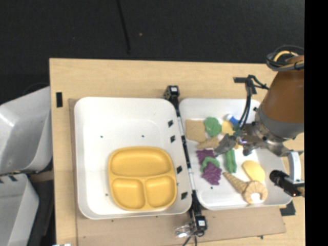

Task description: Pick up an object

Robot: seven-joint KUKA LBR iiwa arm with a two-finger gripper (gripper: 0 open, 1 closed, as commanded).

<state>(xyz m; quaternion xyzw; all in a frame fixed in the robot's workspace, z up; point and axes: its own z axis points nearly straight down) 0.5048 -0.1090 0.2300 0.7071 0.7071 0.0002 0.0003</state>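
Note:
My gripper (229, 143) hangs low over the middle of the right bin (218, 201), reaching in from the right under the orange band. Its dark fingers sit just above a green pickle-shaped toy (231, 161) and next to a green leafy toy (212, 125). Purple grapes (210, 169) lie to the lower left of it. A tan cracker-like square (195, 130) lies to its left. A yellow lemon shape (253, 170) and an ice cream cone (247, 187) lie to its lower right. I see nothing between the fingers.
The left bin (92, 137) holds a yellow divided plate (142, 177). A yellow piece and a blue piece (231, 121) lie near the right bin's back, partly behind the arm. Black clips line the divider between the bins.

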